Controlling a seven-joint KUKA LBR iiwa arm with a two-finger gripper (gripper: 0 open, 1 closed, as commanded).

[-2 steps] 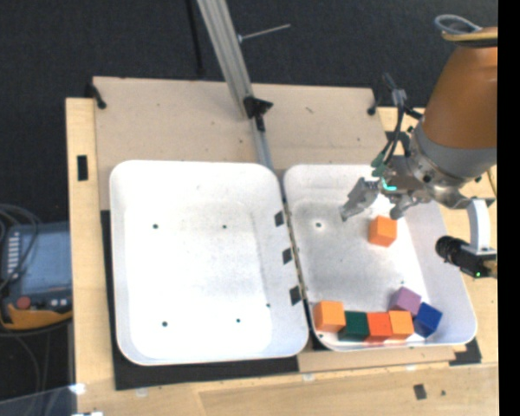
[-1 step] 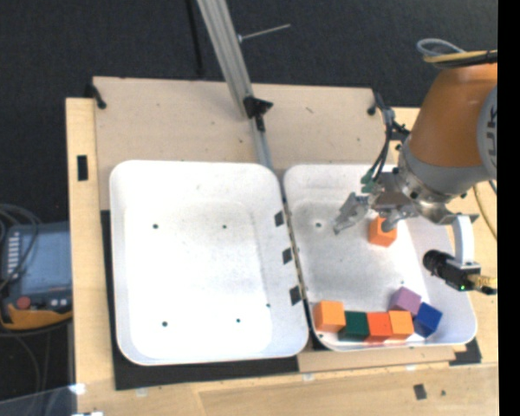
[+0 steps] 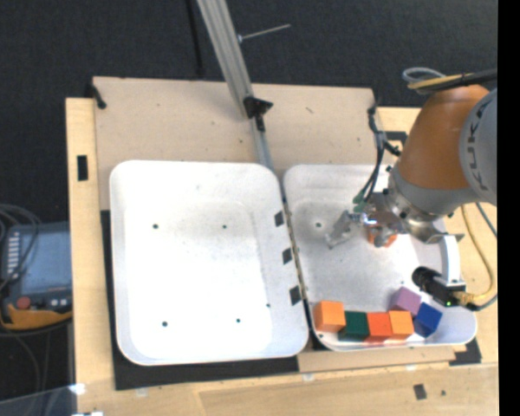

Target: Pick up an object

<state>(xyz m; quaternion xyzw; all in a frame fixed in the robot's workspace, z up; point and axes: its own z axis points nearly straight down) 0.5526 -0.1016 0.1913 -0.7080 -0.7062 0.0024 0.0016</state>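
The arm (image 3: 446,150) is reaching in from the right edge of the frame, its orange band sitting in the upper right and the grey wrist below it. The tool (image 3: 340,230) is pointing toward the left, hanging right of centre, with its fingers looking slightly parted.

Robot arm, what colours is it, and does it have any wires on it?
The arm is grey with a big orange band and dark letters on its side. Thin cables run down beside it toward the hand, which is a small grey metal piece.
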